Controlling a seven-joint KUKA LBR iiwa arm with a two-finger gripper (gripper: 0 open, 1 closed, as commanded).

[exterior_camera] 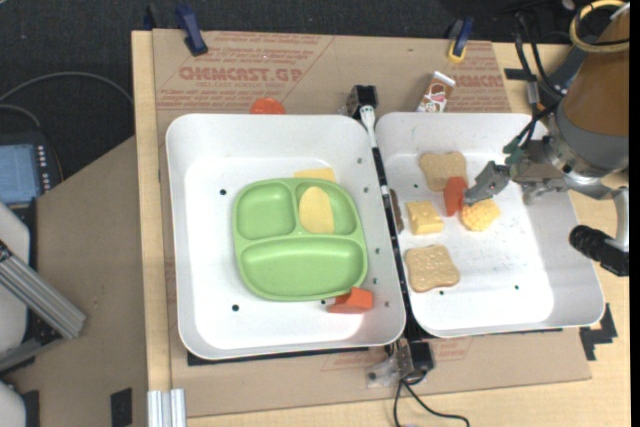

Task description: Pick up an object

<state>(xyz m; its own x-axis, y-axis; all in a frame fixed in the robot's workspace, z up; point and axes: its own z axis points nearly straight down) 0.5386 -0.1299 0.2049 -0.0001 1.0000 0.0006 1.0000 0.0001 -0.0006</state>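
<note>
My gripper (490, 183) hangs low over the right bin (560, 295), coming in from the right. Its tip is just above a yellow-orange lump (481, 216), touching it or nearly so. Left of the tip stands a red block (455, 195), with a tan toast slice (443, 167) behind it. A yellow cheese cube (424, 217) and a tan cracker (431, 267) lie further left and nearer the front. I see nothing lifted off the bin floor.
The left bin (200, 215) holds a green divided plate (298, 240) with a yellow piece (316, 210) in one compartment, and an orange piece (351, 299) by its front edge. A small carton (436, 93) and blue clamps (190, 30) sit behind the bins.
</note>
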